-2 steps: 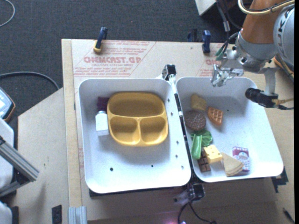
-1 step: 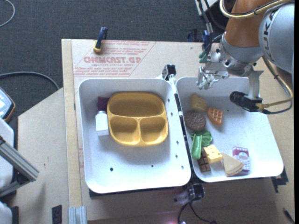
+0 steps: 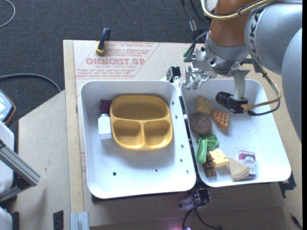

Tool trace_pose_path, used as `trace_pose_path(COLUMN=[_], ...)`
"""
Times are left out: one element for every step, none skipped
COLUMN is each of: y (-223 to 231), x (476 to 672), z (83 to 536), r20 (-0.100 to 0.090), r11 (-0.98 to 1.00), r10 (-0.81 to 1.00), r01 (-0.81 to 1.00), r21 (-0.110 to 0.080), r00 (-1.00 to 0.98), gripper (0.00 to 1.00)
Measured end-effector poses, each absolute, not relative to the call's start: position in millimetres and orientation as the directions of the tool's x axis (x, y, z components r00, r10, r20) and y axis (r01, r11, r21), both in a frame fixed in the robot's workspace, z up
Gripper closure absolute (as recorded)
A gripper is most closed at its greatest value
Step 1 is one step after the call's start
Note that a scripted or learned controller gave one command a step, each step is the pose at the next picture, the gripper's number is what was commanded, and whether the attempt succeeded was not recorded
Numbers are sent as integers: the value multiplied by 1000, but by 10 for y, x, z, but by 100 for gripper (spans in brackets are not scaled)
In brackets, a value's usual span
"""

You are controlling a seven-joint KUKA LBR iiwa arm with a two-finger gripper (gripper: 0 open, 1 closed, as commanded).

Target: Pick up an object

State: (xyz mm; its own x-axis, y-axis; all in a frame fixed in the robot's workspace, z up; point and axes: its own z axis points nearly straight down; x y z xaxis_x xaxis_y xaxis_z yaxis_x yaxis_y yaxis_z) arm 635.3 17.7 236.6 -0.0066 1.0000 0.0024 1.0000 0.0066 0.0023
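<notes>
My gripper (image 3: 194, 80) hangs over the far left corner of the right bin (image 3: 268, 143), just above a tan food piece (image 3: 204, 104). Nothing shows in its grasp. Below it in the same bin lie a waffle (image 3: 221, 119), a round brown patty (image 3: 201, 124), a green pepper (image 3: 205, 145), a yellow cheese block (image 3: 219, 157), a small chocolate piece (image 3: 208, 167), a bread wedge (image 3: 237, 169) and a small red carton (image 3: 248, 161).
The left bin (image 3: 91, 147) holds a yellow divided tray (image 3: 141, 121), a white bottle (image 3: 104, 126) and a dark purple item (image 3: 105, 104). A black cylinder with a cable (image 3: 230, 102) hangs from the arm over the right bin. A yellow and blue tool (image 3: 102, 41) lies on the board behind.
</notes>
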Motion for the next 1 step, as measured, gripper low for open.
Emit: trace_pose_path(y=[370], x=[6346], z=[2157], r20=[1], r11=[3], r10=[1000], r01=[1000], r21=[-5], r00=[-3], gripper=[100])
